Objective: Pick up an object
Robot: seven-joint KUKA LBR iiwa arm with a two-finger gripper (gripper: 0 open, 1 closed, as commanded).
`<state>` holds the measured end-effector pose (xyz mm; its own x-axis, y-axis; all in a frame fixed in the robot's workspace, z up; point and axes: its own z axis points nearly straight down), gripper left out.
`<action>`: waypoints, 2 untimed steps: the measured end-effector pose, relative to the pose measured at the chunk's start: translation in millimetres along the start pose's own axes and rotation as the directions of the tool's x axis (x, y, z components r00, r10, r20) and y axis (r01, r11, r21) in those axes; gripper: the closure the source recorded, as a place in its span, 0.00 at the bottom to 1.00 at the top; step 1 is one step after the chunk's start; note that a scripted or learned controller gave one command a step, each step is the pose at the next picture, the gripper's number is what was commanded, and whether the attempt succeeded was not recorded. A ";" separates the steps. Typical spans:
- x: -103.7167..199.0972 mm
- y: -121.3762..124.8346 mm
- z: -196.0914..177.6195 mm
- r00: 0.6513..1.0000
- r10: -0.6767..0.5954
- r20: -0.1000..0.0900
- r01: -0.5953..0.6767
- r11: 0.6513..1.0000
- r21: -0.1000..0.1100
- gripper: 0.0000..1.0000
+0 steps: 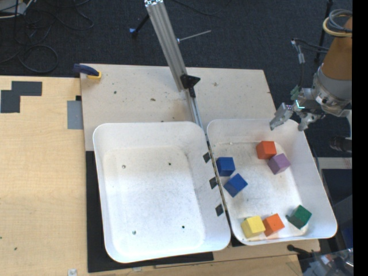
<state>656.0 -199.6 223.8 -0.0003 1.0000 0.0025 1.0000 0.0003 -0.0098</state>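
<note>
The grey metal pincer hangs above the right shallow white plastic bin, at its one-o'clock corner, fingers spread wide with nothing between them. Just toward seven o'clock from it lies a small orange cube, with a small purple cube touching that one's five-o'clock side.

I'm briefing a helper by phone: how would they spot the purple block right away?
Look at the right white bin, the one with all the blocks. Near its far right corner, two blocks touch; the purple block is the nearer one, just right of the orange block. It is the only purple thing there.
</note>
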 end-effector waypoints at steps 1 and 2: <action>0.6 0.9 -2.8 1.000 -0.004 0.002 0.004 1.000 -0.003 0.00; 1.9 2.2 64.3 1.000 -0.005 0.000 0.005 1.000 0.001 0.00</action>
<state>657.6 -197.6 159.4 -0.0057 1.0000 0.0026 0.9999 0.0058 -0.0112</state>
